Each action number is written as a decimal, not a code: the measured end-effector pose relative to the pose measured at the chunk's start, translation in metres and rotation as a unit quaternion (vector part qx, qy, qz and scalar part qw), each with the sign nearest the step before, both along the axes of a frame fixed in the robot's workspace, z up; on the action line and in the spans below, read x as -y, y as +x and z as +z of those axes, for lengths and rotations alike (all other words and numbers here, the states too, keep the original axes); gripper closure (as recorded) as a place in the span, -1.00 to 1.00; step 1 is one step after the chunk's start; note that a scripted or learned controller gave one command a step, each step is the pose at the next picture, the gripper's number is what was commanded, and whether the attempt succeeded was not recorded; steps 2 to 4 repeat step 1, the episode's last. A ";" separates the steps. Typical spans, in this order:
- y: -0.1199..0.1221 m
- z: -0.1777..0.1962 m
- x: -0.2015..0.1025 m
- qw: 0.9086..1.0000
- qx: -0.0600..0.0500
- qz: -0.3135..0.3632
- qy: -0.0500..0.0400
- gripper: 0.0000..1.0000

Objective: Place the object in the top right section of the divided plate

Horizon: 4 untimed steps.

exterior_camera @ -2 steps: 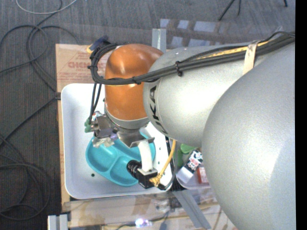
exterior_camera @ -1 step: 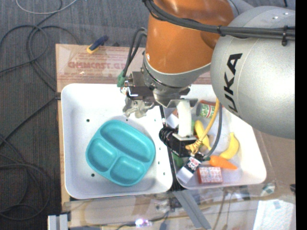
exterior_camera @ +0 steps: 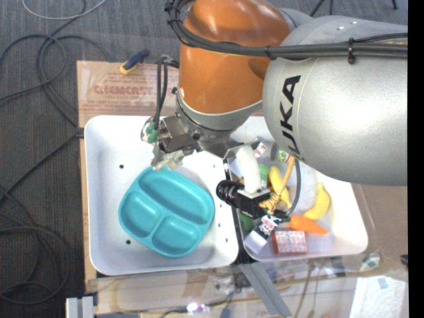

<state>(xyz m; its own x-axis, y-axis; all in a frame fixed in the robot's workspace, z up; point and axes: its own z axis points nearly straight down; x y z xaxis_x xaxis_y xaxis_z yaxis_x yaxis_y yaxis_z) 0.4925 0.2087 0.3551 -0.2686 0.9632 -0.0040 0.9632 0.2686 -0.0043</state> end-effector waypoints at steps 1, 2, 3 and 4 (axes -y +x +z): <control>-0.009 -0.091 -0.003 0.998 -0.001 0.067 0.001 1.00; -0.009 -0.091 -0.003 0.998 -0.001 0.067 0.001 1.00; -0.009 -0.091 -0.003 0.998 -0.001 0.067 0.001 1.00; -0.009 -0.091 -0.003 0.998 -0.001 0.067 0.001 1.00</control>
